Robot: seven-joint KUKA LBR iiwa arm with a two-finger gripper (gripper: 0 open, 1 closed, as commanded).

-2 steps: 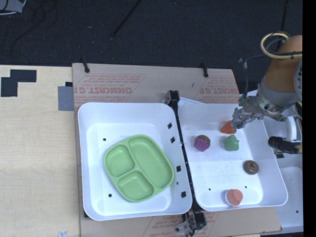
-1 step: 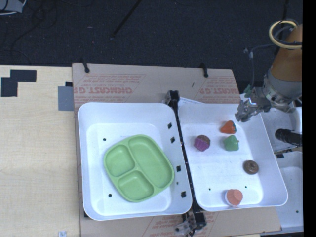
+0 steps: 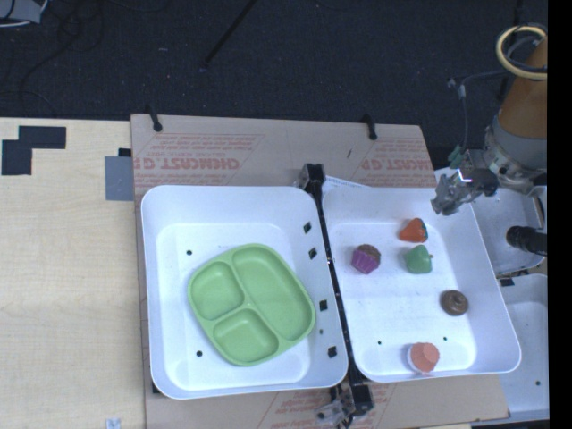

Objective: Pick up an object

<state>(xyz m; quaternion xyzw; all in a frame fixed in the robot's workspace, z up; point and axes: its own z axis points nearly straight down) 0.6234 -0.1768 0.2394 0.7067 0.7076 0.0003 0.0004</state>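
The right bin (image 3: 384, 213) holds several small objects: a purple piece (image 3: 365, 258), an orange-red piece (image 3: 412, 231), a green piece (image 3: 417, 260), a brown round piece (image 3: 454, 303) and a pink-orange disc (image 3: 423, 357). My gripper (image 3: 451, 193) hangs over the bin's far right corner, above and to the right of the orange-red piece. I see nothing held in it.
The left bin (image 3: 179, 213) holds a green divided plate (image 3: 250, 304). A black divider (image 3: 323, 275) runs between the bins. Cardboard lies beneath both bins. The grey arm with its orange band (image 3: 523, 105) stands at the right edge.
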